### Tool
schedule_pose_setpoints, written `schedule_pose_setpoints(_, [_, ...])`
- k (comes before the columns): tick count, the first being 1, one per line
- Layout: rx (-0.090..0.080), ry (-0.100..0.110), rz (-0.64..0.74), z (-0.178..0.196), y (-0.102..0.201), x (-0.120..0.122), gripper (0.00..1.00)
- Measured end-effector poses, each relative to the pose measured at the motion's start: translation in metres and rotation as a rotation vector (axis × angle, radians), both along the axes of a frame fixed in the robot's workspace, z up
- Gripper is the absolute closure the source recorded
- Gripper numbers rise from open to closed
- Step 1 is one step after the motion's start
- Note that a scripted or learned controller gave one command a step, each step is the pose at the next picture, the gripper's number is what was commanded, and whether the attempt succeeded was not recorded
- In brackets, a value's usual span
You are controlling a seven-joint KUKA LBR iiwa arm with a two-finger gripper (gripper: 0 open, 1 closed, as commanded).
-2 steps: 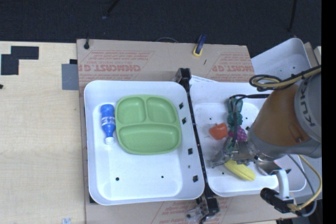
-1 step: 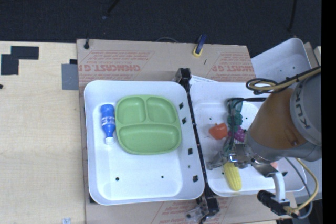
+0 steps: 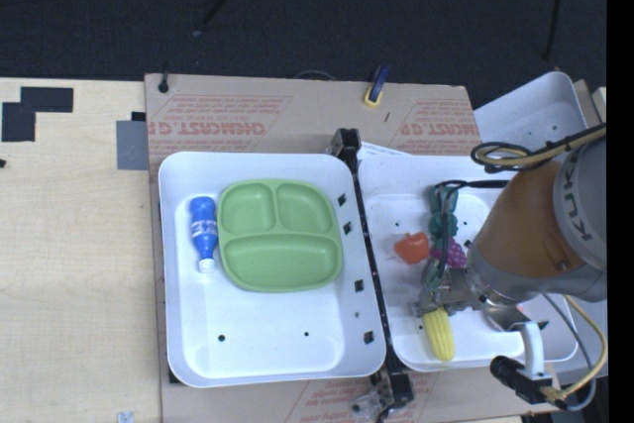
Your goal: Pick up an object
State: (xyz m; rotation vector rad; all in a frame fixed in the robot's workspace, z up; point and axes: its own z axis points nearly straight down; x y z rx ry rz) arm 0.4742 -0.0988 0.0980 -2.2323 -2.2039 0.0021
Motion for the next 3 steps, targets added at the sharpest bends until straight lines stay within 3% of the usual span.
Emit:
schedule_pose_setpoints(1, [-0.002, -0.006, 0.013, 0.057, 0.003, 0.009, 1.0])
schedule_pose_setpoints(3, [-0.002, -0.004, 0.013, 0.131, -0.004, 0.008, 1.0])
